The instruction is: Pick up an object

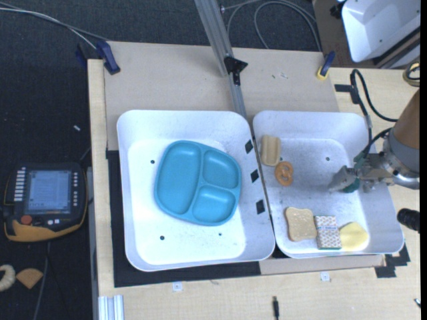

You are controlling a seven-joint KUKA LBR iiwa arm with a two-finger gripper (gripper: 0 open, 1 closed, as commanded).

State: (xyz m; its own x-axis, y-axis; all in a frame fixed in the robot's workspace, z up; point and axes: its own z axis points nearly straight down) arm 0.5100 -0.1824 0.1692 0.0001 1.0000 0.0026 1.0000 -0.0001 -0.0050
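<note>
Camera view: jaws (345, 181) in right bin (313, 122), toast (300, 223) nearby below-left.

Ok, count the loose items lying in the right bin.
5: a tan piece by the divider, an orange piece below it, then toast, a checkered block and a yellow piece along the near wall.

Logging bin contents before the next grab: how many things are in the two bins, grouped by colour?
Blue: 1, the divided plate in the left bin
Tan: 2, the roll and the bread slice
Orange: 1, the round snack
Yellow: 1, the lemon-coloured piece
Checked: 1, the small packet
Total: 6
</note>
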